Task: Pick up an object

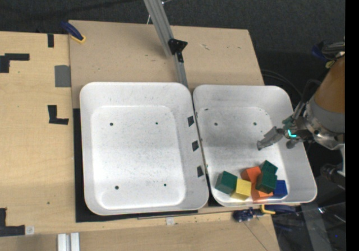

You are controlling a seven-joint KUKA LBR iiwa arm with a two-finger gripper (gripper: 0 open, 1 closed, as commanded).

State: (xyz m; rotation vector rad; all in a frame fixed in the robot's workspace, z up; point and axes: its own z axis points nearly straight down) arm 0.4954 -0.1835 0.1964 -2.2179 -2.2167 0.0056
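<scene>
My two-finger gripper (268, 142) hangs over the right shallow white plastic bin (235, 98), and I cannot tell how it is set. The cluster of small coloured blocks (252, 181) lies at the bin's 6 o'clock edge, apart from me. I should target the dark green cube (226, 181) at the cluster's 9 o'clock side, descending vertically and centred so neighbouring blocks are not struck.

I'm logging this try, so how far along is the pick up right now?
Nothing looks picked yet: the blocks lie clustered in the right bin's near corner. In hand: the gripper hangs above that bin, away from the pile. Left: descend, grasp one block, lift.
</scene>
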